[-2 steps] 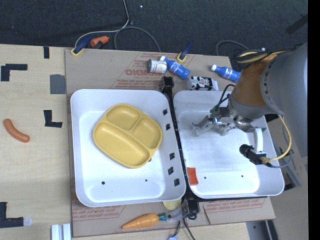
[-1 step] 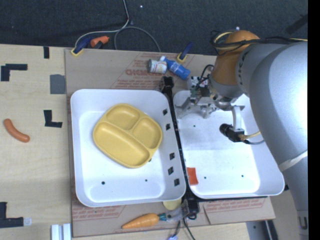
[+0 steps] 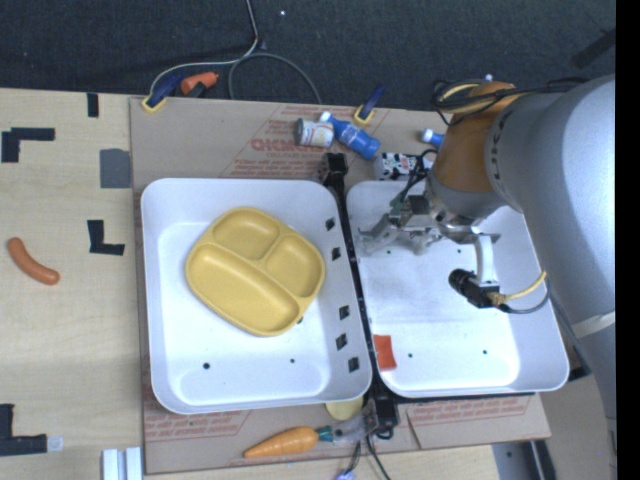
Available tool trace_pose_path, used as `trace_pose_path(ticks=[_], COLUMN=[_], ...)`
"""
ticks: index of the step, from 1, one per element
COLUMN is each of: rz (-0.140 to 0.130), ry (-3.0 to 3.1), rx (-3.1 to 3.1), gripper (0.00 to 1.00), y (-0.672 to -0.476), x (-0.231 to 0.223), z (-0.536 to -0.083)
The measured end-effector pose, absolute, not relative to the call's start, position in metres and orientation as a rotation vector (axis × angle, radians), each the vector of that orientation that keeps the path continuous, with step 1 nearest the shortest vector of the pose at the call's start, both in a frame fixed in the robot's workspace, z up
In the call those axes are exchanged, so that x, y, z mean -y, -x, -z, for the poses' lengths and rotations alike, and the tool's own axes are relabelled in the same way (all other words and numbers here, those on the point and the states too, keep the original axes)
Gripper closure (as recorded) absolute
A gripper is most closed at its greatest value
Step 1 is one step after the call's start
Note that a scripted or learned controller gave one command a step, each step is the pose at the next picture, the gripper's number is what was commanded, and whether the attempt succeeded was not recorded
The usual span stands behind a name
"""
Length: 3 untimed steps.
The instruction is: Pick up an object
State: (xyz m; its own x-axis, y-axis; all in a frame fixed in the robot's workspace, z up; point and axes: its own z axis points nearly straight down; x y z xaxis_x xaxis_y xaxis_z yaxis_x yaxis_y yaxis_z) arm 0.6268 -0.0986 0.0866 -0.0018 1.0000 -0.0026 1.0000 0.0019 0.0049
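A yellow divided plate (image 3: pixel 256 268) lies tilted in the left white bin (image 3: pixel 170 368). In the right white bin (image 3: pixel 500 368) a small orange-red block (image 3: pixel 383 351) rests near the front left corner. My gripper (image 3: pixel 395 232) is low over the back left part of the right bin, close to the divider between the bins. It is well apart from the block and the plate. The grey arm (image 3: pixel 560 188) with its orange band (image 3: pixel 470 153) covers the bin's back right side. I see nothing held.
Outside the bins lie a carrot (image 3: pixel 283 442) at the front, a sausage (image 3: pixel 33 261) at far left, a blue-and-white bottle (image 3: pixel 340 133) behind the bins, and a clamp (image 3: pixel 180 86). Black clips (image 3: pixel 345 318) line the divider. A cable (image 3: pixel 500 296) hangs by the wrist.
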Motion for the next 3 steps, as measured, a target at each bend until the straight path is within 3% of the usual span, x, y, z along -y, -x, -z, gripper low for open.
trace_pose_path(ticks=[1, 2, 3], rz=[-0.002, -0.001, 0.002], ry=[-2.217, -2.214, -2.214], rx=[-2.224, -2.223, -2.223], gripper=[0.0, 1.0, 0.0], y=[-0.67, -0.669, -0.669], x=[0.102, 0.102, 0.102], z=[-0.085, -0.096, -0.095])
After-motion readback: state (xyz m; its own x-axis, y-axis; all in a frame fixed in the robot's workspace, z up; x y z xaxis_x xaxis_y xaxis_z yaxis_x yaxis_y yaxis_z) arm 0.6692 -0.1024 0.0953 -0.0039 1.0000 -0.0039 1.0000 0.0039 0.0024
